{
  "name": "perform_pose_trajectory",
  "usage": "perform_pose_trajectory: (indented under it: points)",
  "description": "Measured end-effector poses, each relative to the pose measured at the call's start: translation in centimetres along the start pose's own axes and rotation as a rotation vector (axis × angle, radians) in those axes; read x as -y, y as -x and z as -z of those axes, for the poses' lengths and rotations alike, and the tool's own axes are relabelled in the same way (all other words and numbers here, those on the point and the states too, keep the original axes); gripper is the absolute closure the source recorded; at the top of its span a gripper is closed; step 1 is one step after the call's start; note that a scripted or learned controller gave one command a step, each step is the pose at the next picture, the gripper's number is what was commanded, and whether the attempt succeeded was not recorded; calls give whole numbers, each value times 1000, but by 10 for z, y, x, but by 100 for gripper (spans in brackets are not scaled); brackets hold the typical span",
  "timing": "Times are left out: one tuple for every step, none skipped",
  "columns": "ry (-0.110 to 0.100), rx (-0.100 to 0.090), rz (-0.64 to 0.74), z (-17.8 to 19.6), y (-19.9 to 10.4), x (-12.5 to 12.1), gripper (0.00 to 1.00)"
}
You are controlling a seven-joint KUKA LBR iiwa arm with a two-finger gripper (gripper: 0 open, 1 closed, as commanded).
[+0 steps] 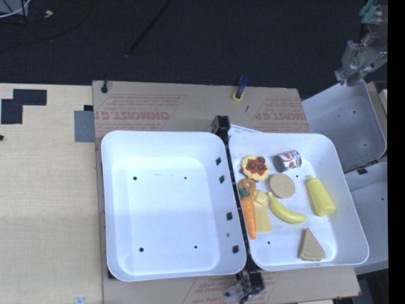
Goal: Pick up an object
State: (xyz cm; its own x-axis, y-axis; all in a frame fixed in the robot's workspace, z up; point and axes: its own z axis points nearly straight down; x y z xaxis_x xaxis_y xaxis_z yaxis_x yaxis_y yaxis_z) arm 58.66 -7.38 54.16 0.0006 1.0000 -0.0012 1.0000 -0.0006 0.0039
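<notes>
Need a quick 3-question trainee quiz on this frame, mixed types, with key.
1. True or false: the banana lies in the left bin.
2. What lies nearest the right bin's front right corner? A) can B) bread wedge C) carrot
3. Fill in: the mustard bottle is coloured ____.

Key: 1 false, it's in the right bin. 2 B. 3 yellow.

pincer [362, 56] blurred at right edge, fingers indistinct
</notes>
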Motion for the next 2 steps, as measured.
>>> perform_pose_trajectory:
  points:
    - [-10, 1, -9, -21, 97, 32, 100]
    - [-3, -1, 6, -4, 43, -24, 100]
